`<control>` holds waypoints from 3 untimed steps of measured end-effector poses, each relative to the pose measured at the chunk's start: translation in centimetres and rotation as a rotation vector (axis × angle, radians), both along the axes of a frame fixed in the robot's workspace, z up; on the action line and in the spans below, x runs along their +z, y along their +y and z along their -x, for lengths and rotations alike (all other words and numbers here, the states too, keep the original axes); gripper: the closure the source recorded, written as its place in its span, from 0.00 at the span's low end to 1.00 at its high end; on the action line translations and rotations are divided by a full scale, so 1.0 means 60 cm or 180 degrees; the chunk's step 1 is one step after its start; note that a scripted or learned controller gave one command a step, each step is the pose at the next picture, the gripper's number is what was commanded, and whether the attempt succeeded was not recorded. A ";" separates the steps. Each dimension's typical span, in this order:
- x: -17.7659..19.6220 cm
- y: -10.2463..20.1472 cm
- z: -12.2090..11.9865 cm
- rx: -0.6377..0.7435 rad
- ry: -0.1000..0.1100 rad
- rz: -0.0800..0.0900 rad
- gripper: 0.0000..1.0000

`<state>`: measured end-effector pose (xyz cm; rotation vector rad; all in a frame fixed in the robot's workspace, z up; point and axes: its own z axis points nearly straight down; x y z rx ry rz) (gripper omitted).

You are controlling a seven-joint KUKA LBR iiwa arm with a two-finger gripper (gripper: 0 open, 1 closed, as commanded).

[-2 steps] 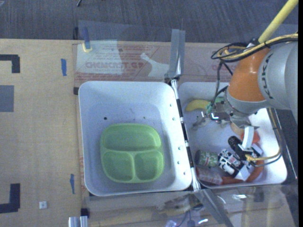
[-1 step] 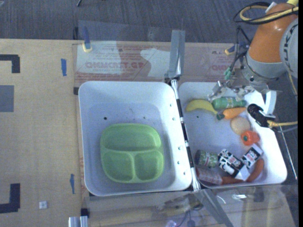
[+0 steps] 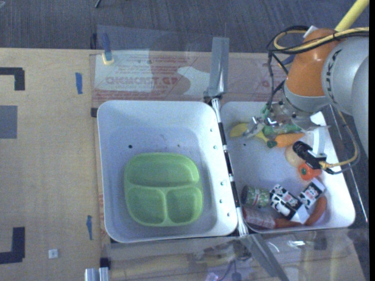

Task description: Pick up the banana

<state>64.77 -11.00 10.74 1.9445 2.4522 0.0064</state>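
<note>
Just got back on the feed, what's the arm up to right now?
The grey KUKA arm's two-finger gripper is down in the right white bin, at the yellow banana lying near that bin's upper left corner. Whether it has a grip on the banana is too small to tell. The green divided plate sits in the left white bin.
</note>
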 end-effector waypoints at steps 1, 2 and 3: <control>0.131 0.044 -0.030 -0.0471 0.0026 -0.0014 0.00; 0.053 0.026 -0.033 0.0711 0.0034 -0.0010 0.00; -0.034 0.020 -0.013 0.1280 0.0025 -0.0003 0.00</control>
